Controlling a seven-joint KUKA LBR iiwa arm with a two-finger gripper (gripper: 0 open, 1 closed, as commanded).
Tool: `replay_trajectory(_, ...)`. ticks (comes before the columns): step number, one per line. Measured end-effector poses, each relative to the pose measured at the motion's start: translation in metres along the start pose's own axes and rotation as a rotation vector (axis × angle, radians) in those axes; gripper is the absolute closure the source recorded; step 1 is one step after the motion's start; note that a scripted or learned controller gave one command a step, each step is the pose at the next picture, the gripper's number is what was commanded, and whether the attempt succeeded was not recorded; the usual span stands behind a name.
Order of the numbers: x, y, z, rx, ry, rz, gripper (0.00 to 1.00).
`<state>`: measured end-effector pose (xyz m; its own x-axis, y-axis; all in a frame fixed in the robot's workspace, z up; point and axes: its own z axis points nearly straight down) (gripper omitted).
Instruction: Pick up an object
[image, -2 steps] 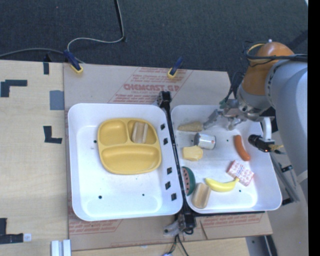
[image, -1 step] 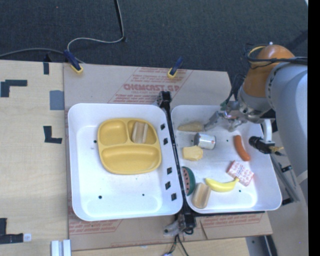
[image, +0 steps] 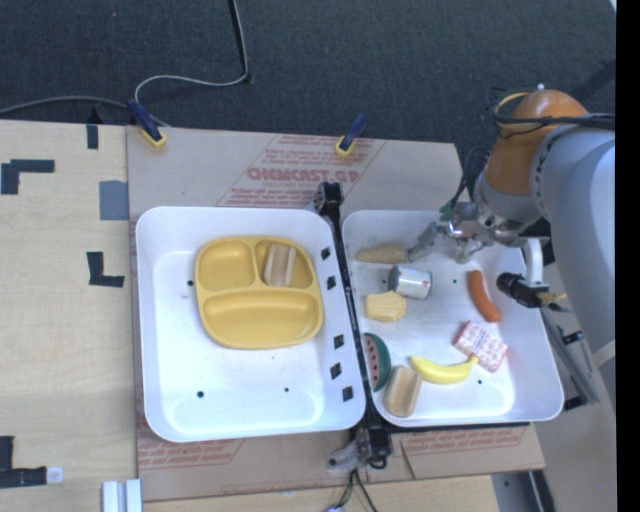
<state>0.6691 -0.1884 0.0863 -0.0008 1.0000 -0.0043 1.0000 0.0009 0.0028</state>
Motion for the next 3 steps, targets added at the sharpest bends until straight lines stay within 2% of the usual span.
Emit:
replay_trajectory(1,-0.0244,0.0003,-0.0001,0.0,0.002,-0.001,0.0)
replay_trajectory(2,-0.0301,0.0009,0.0004,0.005,0.012,-0.004,0.0)
replay_trajectory(3,-0.0303,0.0007,0.0005,0.006,0.01,-0.004,0.0)
